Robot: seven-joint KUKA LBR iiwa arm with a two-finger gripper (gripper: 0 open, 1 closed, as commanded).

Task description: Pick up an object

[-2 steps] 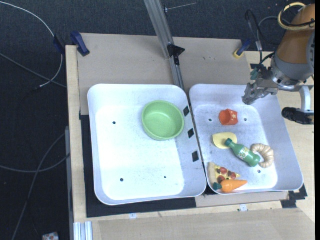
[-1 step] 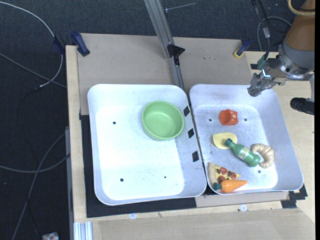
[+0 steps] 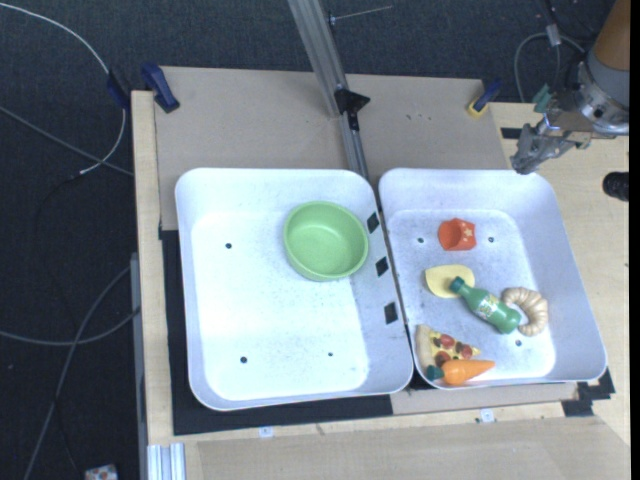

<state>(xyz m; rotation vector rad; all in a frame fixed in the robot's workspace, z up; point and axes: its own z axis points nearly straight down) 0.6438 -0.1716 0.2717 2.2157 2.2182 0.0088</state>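
The right bin [image 3: 560,223] holds a small red-orange cup [image 3: 457,234], a yellow piece [image 3: 442,281], a green bottle [image 3: 487,306] lying on its side, a tan pretzel-shaped toy [image 3: 530,306], a pizza slice [image 3: 444,346] and an orange carrot [image 3: 466,372]. A green bowl [image 3: 325,240] sits in the left bin [image 3: 215,298]. My gripper [image 3: 528,155] hangs at the upper right, just beyond the right bin's far rim, above the bench and apart from every object. Nothing shows between its fingers.
A slanted metal pole [image 3: 318,38] crosses the back of the bench and ends between the two bins. Blue clamps [image 3: 160,88] mark the back left corner, and a yellow-blue clamp [image 3: 485,96] the back right. Cables run along the floor on the left.
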